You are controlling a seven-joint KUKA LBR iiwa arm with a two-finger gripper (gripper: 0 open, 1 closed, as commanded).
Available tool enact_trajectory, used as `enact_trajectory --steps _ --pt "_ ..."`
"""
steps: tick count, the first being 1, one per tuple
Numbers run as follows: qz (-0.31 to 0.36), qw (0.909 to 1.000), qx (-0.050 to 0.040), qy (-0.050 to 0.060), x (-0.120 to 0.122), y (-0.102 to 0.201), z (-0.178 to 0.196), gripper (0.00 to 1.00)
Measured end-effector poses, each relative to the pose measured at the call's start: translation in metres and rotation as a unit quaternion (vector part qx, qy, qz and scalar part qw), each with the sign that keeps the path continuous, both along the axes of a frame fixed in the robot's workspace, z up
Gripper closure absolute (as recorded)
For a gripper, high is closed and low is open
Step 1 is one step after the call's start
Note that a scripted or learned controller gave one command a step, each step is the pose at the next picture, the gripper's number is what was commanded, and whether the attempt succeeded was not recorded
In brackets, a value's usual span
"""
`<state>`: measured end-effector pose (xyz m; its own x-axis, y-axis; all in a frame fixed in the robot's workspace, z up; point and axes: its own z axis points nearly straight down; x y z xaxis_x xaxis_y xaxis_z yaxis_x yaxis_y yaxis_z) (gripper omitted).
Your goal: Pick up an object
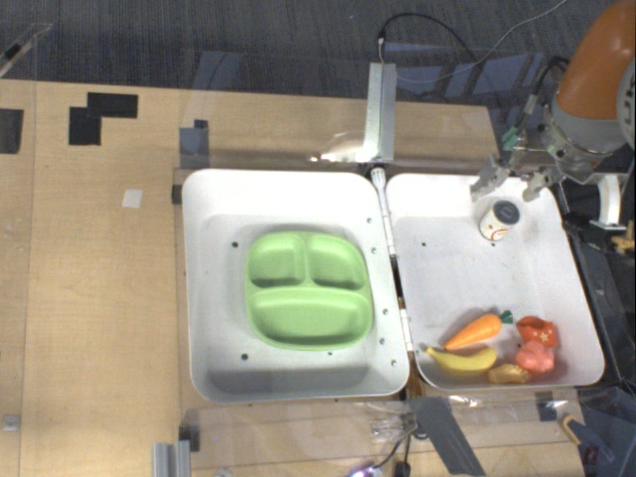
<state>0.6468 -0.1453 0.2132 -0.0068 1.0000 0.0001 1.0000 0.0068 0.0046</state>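
- Camera view: the two-finger metal gripper (515,179) is seen spread open at the far right corner of the right white bin (447,256), nothing held between its fingers.
- A small round white-and-orange object with a dark top (500,219) lies just below the gripper.
- An orange carrot (473,331), yellow banana (463,359) and red toy foods (536,345) are clustered well apart from it, at the near edge.
- A green sectioned plastic plate (307,288) is found in the left white bin (214,266), far to its left.

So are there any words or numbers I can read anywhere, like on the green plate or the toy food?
There are none to read.
Green plate: plain, no writing.
Toy carrot, banana and red pieces: no labels.
Small round object under the tool: has a dark mark, too small to read.
Black shapes on the bench: just blocks, not letters.
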Motion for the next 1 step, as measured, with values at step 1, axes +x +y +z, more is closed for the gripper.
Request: enact_trajectory --steps 1 --pt "0.108 0.9941 -0.0014 -0.001 0.0237 -0.0414 -0.0662 0.00"
